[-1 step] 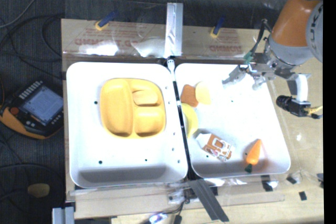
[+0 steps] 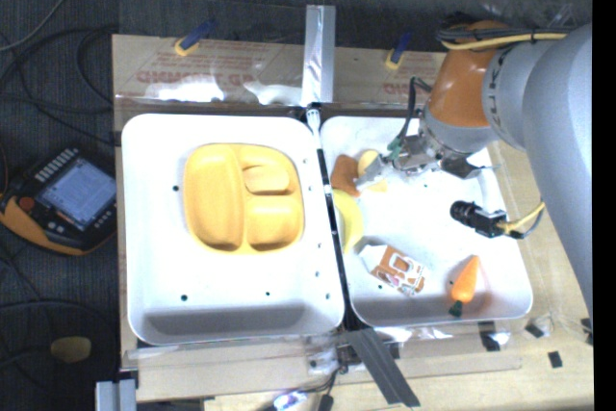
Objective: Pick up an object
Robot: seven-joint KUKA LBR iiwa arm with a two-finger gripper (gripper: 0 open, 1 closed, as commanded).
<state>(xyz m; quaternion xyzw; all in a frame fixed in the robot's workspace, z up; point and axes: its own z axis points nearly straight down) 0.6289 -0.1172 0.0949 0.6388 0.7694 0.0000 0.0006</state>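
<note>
dark carpet surrounds the worktop [image 2: 144, 63]; tool [image 2: 397, 152] in the right bin [image 2: 500, 298], grip state unclear, carrot [image 2: 464, 281] below it.

The arm [image 2: 553, 111] enters from three o'clock, its broad grey body filling the upper right and running down toward four o'clock along the edge. From that bulk it narrows toward nine o'clock into the orange band [image 2: 460, 91], which sits at about one o'clock from the frame's centre. Below the band the wrist tilts down and toward eight o'clock, ending in the gripper [image 2: 399, 152], a cluster of dark and metallic parts with cables looped around it. The tool end points toward nine o'clock. The fingertips are too small and cluttered to read. A yellow cable curves over the top of the band at twelve o'clock.
</note>
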